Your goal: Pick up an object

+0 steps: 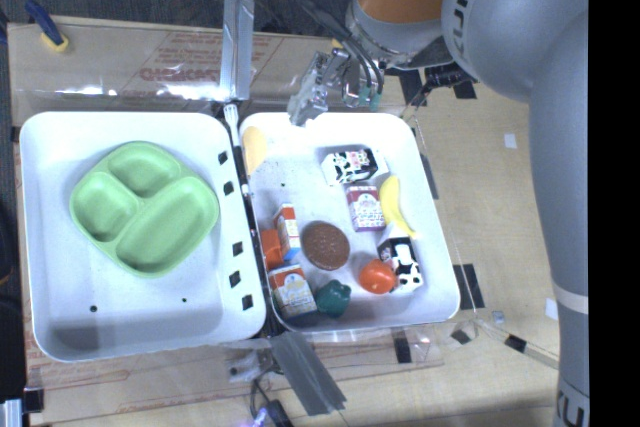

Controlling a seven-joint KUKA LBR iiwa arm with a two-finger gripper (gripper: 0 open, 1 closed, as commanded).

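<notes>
The large grey arm (530, 45), nearest the lens, is seen reaching over the far rim of the right-hand shallow white bin (432, 255). Its two-finger gripper (318, 93) hangs just above that rim, apart from everything inside. Whether the jaws are spread or pressed together cannot be told; nothing is seen between them. No object has been lifted, so the pick is judged to be wholly ahead. Inside this bin lie a yellow plastic banana (392, 205), a round brown disc (326, 245), a black-and-white cow-patterned carton (349, 164) and other small toys. A green divided plate (145, 205) rests beyond this bin's left wall. The gripper's tips are blurred by glare.
</notes>
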